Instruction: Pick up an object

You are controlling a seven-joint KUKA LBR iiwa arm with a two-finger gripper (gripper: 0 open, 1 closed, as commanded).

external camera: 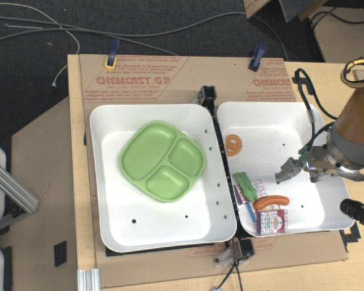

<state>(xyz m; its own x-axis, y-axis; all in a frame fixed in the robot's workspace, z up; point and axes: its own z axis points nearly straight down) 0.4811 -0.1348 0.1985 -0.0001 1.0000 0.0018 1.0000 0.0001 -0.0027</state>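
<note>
The claw (289, 172) hangs over the right bin (273, 117); I cannot tell how its tips stand. The orange hot dog (271, 202) lies below and left of it, long side running left to right.

A green plate (163, 160) with three sections lies in the left white bin (109, 217). The right white bin (273, 117) sits just beside it. Both bins rest on a cardboard sheet (139, 80) held by two blue clamps (112, 52). Cables (42, 26) lie on the dark floor (170, 11).
</note>
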